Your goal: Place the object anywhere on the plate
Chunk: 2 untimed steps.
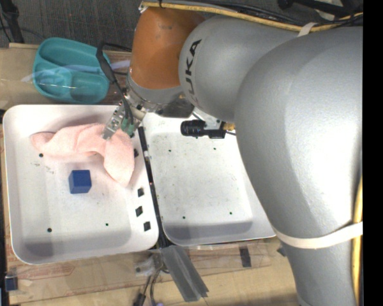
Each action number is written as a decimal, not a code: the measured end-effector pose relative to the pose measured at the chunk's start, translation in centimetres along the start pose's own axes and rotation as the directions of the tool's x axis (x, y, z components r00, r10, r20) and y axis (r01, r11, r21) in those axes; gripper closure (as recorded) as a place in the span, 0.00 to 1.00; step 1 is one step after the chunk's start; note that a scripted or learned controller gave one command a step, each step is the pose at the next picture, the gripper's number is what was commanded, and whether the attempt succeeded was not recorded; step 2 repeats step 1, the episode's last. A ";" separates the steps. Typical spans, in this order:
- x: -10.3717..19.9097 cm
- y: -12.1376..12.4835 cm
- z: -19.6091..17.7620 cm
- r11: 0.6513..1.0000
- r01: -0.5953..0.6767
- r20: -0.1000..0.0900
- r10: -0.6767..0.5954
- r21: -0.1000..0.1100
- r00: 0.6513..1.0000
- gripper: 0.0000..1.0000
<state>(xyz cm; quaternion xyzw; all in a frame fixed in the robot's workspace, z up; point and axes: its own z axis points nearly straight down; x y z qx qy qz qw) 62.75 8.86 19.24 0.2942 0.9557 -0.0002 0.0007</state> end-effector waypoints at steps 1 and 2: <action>6.3 1.7 -2.2 0.998 -0.065 -0.003 0.065 0.002 0.998 1.00; 6.3 1.7 -2.2 0.998 -0.065 -0.003 0.065 0.002 0.998 1.00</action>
